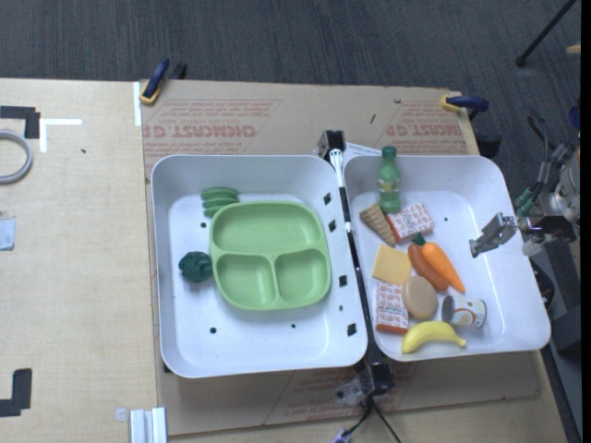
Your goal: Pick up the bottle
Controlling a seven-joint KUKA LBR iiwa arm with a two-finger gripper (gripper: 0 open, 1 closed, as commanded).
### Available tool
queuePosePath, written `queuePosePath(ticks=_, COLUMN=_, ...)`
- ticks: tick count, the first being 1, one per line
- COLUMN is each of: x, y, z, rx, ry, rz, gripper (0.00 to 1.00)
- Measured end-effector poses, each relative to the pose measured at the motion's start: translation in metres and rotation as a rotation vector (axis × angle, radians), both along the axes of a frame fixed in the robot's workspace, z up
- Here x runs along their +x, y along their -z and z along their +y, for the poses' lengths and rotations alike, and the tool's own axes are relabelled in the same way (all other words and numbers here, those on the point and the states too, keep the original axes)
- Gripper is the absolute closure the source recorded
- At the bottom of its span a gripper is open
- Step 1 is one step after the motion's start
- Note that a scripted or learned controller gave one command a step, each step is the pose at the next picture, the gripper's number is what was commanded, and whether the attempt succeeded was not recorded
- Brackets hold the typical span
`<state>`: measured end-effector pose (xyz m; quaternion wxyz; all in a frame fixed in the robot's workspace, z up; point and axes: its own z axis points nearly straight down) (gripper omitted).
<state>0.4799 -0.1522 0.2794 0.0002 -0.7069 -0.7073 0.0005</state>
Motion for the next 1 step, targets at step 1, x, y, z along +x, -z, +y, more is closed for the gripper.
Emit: queuePosePath(ticks=1, x=0.0005, y=-0.0093, z=-0.0002, rx=-0.001, ry=0.0, rz=0.0, gripper=1.0)
